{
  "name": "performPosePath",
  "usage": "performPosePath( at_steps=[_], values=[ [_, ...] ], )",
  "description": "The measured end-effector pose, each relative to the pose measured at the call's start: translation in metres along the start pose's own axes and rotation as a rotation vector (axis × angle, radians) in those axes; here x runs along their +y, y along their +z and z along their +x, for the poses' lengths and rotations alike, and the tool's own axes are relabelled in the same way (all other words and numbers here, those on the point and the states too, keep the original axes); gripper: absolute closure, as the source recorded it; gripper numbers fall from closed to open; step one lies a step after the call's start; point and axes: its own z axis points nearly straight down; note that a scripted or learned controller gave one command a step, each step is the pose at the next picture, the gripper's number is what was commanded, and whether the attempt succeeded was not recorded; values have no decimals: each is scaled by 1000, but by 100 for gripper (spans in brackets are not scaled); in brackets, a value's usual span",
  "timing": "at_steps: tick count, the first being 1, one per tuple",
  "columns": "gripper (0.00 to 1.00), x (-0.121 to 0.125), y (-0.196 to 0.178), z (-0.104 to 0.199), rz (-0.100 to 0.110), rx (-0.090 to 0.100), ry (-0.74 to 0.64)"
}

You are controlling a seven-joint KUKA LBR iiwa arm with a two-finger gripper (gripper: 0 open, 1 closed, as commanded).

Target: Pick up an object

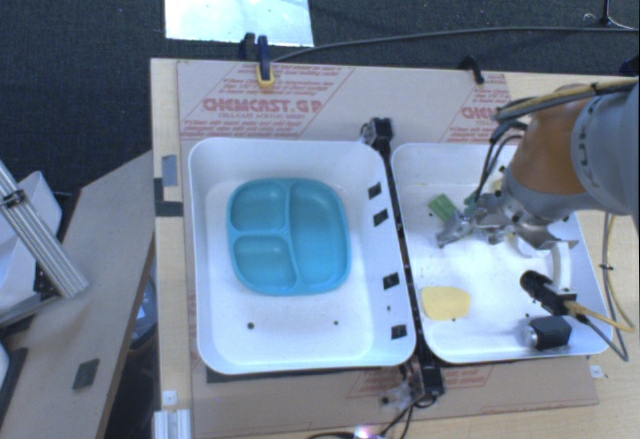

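Gripper (452, 230) low in right bin (420, 167), grip state unclear | step: reaching for green block (443, 204) | next: close, lift, verify hold.

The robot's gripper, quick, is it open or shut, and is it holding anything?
Gripper: low in the right white bin, next to a small green block; open or shut cannot be told, and no object visibly held.
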Motion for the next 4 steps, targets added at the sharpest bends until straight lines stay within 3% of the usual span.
performPosePath(
  at_steps=[1, 4],
  values=[
    [100, 1, -13, 0, -3, -1, 1],
    [100, 6, -186, -19, -9, -2, -4]
  ],
)
